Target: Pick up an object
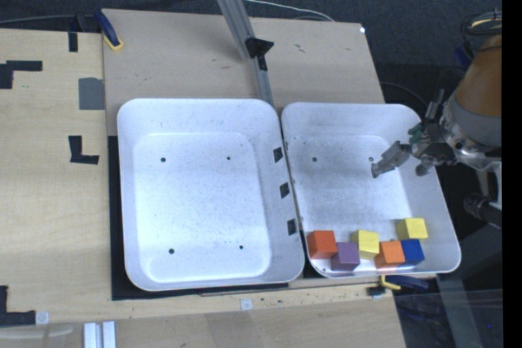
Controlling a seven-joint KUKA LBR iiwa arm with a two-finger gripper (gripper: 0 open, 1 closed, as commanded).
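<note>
Several small blocks lie along the near edge of the right bin (342, 134): an orange block (322, 243), a purple block (347, 255), a yellow block (368, 243), a second orange block (391, 253), a blue block (412, 251) and another yellow block (413, 228). My gripper (400, 169) hangs over the right side of this bin, farther back than the blocks and apart from them. Its two dark fingers are spread, so it is open, with nothing between them.
The left bin (196, 191) sits beside the right one, with black clips along the shared rim. A slanted metal pole (232, 4) stands behind the bins. A blue-and-yellow clamp (110, 33) rests on the bench at the far left.
</note>
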